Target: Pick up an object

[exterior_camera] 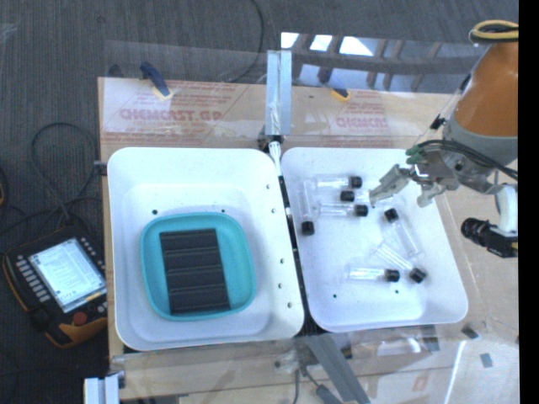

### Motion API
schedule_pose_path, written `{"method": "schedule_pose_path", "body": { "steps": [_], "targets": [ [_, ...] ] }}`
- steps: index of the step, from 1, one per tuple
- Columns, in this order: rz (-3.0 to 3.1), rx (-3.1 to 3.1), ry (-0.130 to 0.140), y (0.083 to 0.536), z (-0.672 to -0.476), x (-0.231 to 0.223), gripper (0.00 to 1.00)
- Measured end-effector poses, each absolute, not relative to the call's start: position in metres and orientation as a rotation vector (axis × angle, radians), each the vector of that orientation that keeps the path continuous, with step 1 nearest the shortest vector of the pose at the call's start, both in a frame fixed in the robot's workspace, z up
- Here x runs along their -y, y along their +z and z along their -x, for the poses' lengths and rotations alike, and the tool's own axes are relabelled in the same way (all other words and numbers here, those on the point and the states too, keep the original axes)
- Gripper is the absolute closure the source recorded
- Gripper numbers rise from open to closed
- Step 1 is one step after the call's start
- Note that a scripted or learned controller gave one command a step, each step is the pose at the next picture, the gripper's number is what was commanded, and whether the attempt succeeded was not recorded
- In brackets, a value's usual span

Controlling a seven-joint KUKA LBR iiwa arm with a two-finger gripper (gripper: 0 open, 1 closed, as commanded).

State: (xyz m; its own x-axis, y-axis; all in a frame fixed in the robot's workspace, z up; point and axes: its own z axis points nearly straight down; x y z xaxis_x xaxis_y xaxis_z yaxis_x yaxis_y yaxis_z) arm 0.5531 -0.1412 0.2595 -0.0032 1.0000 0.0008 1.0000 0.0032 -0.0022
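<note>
Several clear vials with black caps lie scattered in the right white bin [438, 305]. One vial [337, 183] lies near the bin's back, another vial [341, 211] just below it, and a third vial [369, 273] toward the front. My gripper [398, 197] hangs over the bin's back right part, open, with nothing between its fingers. A black-capped vial [401, 234] lies just in front of the fingertips, apart from them. The grey and orange arm [493, 91] comes in from the right.
The left white bin [126, 192] holds a teal tray [152, 259] with a black ribbed block [194, 269] in it. A metal post [278, 91] stands behind the gap between the bins. A handheld pendant [59, 284] lies on the floor at the left.
</note>
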Motion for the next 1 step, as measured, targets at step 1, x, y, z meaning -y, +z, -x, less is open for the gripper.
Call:
{"method": "schedule_pose_path", "body": {
  "steps": [1],
  "targets": [
    [2.283,2.158,0.005,0.1768,-0.6004,0.1671,0.00]
  ]
}}
